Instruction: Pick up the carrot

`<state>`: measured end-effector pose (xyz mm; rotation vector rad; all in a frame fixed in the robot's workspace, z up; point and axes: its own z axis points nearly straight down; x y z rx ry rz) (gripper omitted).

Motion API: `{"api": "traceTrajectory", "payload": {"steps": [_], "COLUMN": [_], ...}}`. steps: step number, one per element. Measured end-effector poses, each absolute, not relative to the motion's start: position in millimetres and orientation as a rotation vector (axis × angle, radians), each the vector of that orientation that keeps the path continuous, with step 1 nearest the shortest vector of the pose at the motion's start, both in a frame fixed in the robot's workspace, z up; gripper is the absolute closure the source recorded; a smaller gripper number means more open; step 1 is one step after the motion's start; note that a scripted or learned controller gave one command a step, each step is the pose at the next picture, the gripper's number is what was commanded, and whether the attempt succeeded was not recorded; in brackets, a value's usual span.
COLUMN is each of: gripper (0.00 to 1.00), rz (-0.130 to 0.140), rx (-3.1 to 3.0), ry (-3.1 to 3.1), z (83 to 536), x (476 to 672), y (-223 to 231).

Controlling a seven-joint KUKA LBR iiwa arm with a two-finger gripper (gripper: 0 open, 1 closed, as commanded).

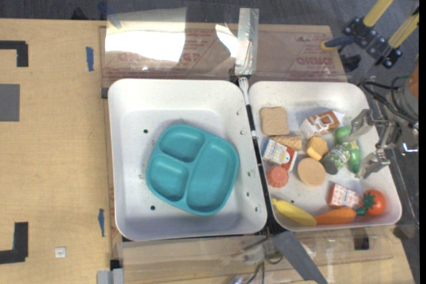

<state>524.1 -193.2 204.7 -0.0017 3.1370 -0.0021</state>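
Carrot (336, 215) lies in right bin (293, 88); teal tray (193, 169) fills left bin (126, 143).

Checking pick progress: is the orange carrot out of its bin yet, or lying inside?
Lying inside. The orange carrot rests flat on the floor of the right white bin, between the yellow banana and red tomato.

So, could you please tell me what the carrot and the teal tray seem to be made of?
Carrot: probably moulded plastic toy food, given its smooth, uniform orange surface. Teal tray: likely hard plastic with a satin finish, given its rounded moulded compartments and soft sheen.
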Motion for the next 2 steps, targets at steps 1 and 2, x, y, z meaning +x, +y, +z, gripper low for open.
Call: {"api": "traceTrajectory", "payload": {"steps": [1,2], "gripper": [0.00,0.00], "rz": [-0.015,-0.057], "rx": [-0.536,-1.079], "ry": [3.071,2.893], "z": [110.5,107.1], "x": [508.1,506.7], "y": [-154.7,-152.6]}}
